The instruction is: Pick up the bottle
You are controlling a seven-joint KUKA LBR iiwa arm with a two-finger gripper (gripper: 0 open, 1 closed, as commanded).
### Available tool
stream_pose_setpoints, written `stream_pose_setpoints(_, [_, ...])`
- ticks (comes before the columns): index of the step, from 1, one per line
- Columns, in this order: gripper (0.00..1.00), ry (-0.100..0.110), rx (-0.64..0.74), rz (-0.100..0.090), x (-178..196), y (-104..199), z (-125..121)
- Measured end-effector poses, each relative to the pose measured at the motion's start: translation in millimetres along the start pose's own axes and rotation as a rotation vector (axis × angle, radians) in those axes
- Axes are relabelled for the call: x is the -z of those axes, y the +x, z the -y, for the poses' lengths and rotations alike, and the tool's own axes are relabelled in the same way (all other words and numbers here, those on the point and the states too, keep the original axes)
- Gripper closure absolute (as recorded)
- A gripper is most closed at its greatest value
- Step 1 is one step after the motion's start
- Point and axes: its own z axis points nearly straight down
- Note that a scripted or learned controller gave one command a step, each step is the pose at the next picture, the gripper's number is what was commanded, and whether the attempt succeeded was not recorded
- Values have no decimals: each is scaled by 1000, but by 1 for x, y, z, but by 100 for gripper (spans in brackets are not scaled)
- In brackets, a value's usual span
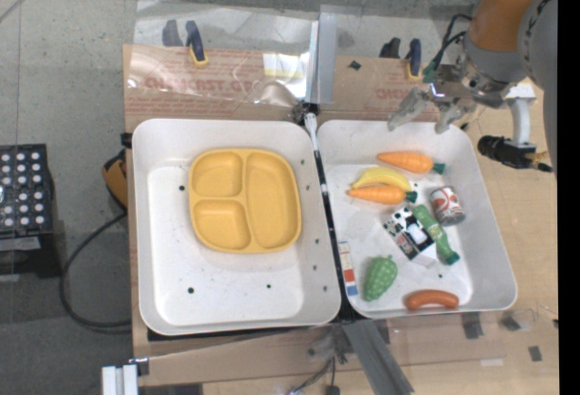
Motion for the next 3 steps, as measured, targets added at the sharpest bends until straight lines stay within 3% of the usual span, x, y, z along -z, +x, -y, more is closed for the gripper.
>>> stream_pose_setpoints(1, [0,2,31,2,-21,-50,77])
stream_pose_setpoints(2, [0,-28,-10,6,-82,-44,127])
stream_pose_setpoints(3, [0,-68,71,10,-90,-52,141])
